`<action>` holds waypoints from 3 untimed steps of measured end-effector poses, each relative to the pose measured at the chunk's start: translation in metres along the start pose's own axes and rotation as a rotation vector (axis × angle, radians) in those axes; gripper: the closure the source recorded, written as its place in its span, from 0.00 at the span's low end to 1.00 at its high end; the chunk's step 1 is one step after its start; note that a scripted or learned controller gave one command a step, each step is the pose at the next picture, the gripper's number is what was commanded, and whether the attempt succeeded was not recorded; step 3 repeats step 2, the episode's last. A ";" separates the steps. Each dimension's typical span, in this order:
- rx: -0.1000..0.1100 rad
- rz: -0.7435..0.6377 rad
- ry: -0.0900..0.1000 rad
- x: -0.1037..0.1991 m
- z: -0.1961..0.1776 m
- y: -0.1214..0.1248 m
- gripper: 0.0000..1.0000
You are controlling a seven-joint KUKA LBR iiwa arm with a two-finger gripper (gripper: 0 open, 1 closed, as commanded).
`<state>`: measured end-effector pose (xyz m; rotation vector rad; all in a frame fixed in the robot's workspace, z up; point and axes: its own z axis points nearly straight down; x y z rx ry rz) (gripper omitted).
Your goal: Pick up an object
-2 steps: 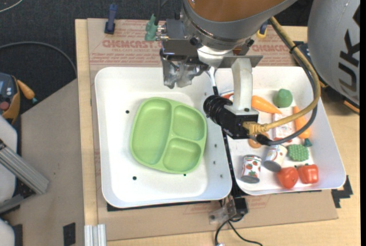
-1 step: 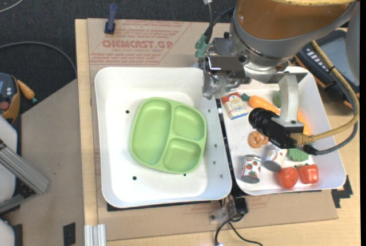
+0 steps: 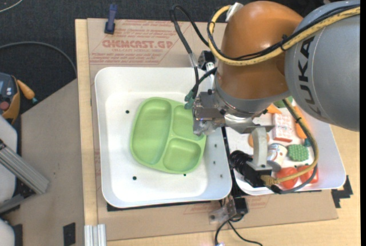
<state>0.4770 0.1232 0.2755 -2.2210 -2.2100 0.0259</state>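
Note:
A light green divided plate [image 3: 163,136] lies in the left white bin [image 3: 114,125], toward its right half. My gripper [image 3: 199,123] hangs under the orange wrist band, right at the plate's right rim and close to the wall between the bins. Its tip is dark and mostly hidden by the wrist, so I cannot see whether it touches the plate. The arm's bulk hides much of the right bin [image 3: 334,165].
Small items lie crowded in the right bin: a white and red box [image 3: 283,125], a green textured piece [image 3: 297,152], a red thing [image 3: 291,177] and an orange stick [image 3: 301,130]. A blue clip [image 3: 110,18] sits on the cardboard behind the bins.

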 end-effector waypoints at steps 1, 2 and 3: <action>-0.025 0.002 0.005 -0.062 -0.067 0.018 1.00; -0.038 -0.011 0.012 -0.021 -0.218 0.001 1.00; -0.038 -0.011 0.012 -0.021 -0.218 0.001 1.00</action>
